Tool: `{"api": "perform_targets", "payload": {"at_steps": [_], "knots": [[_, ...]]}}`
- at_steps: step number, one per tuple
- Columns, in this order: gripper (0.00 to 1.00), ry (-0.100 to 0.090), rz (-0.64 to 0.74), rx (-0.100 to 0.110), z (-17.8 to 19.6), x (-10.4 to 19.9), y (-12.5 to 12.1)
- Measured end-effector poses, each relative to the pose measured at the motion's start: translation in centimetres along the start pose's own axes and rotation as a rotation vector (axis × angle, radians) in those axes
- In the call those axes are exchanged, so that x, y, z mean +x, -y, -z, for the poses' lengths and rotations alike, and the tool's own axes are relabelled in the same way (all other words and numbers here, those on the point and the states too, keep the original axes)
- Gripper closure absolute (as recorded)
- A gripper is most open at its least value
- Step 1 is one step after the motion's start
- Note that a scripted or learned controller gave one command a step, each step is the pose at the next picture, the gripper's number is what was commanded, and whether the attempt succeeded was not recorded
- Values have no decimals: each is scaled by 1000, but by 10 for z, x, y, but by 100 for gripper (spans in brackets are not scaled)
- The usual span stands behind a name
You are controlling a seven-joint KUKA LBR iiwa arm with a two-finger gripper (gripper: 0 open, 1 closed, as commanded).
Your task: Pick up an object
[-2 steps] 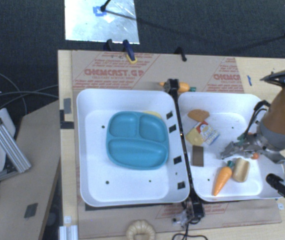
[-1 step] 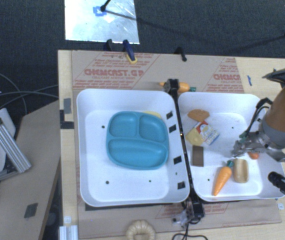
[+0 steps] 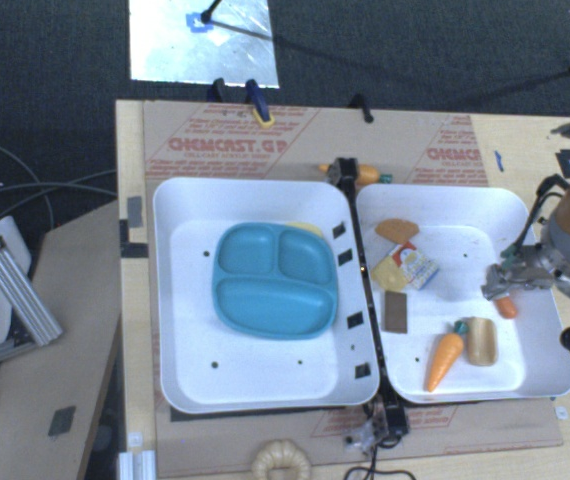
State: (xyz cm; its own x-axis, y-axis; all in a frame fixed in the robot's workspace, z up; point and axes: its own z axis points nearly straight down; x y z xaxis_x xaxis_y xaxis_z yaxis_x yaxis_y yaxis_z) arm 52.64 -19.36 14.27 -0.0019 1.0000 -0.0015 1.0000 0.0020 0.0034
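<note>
My gripper [image 3: 499,286] hangs low over the right side of the right bin [image 3: 465,388], coming in from the right edge. A small orange-red object [image 3: 507,308] lies right below and against the gripper's tip; whether it is held I cannot tell. A toy carrot [image 3: 443,360] and a tan bread-like piece [image 3: 481,340] lie in the bin's front part. An orange-tan slice [image 3: 397,230], a red, yellow and white packet [image 3: 412,266] and a brown rectangular piece [image 3: 395,311] sit along the bin's left side.
The left bin [image 3: 190,368] holds a blue divided plate [image 3: 273,278] with a yellowish item [image 3: 308,229] peeking out behind it. A black divider [image 3: 360,268] with clips runs between the bins. An orange object [image 3: 366,175] lies behind the bins on the cardboard [image 3: 295,138].
</note>
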Motion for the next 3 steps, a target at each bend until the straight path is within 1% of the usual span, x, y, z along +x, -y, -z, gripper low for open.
{"api": "perform_targets", "payload": {"at_steps": [2, 3], "knots": [[100, 1, 2, -3, 84, -3, -1], [100, -2, 7, 0, 78, 54, -23]]}}
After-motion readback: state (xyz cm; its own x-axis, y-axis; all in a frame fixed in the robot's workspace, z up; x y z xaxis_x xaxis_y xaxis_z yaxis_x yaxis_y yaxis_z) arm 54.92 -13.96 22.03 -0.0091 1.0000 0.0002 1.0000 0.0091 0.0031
